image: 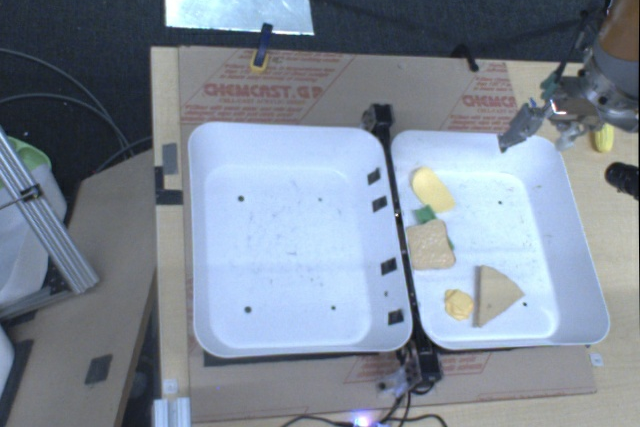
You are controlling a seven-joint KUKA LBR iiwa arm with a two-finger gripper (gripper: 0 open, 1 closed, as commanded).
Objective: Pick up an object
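The right bin [570, 215] holds several small items. A yellow oval piece [432, 188] lies near its left wall, with a small green piece [427, 213] just below it and a tan square slice [431, 245] under that. Toward the front lie a small yellow lump [458, 304] and a tan triangular wedge [496, 293]. My gripper [545, 133] hangs over the bin's back right corner, well away from all of them. Its fingers [519, 129] are spread open with nothing between them.
The left bin [210, 215] stands beside the right one, joined by a black divider with clips [390, 215]. Cardboard [330, 85] lies under both bins. A metal frame [40, 215] stands at the far left, and cables run across the dark floor behind.
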